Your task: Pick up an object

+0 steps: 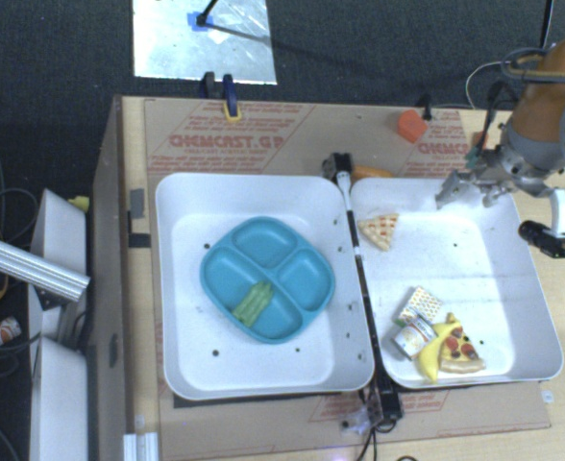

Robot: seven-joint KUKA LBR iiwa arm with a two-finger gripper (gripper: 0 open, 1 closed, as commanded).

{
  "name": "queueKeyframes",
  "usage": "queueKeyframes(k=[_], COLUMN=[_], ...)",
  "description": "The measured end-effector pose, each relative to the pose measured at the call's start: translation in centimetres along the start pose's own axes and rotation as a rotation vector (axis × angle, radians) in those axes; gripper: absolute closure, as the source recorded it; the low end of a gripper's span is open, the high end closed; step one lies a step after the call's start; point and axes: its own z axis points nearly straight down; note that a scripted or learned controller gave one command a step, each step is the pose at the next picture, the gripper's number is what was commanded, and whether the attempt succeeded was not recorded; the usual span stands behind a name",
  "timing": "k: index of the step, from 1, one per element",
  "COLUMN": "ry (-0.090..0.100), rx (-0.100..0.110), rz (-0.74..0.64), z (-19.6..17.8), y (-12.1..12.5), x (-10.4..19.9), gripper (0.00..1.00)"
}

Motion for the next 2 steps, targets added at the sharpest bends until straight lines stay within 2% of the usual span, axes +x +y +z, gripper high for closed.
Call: queueKeyframes(k=[1, 2], ry=[0.007, 0.006], rx=[0.016, 0.011], rz=[0.008, 0.006], z=[4.7, 3.5], y=[-0.5, -0.4], x=[0.9, 0.9], gripper=[0.00, 1.00])
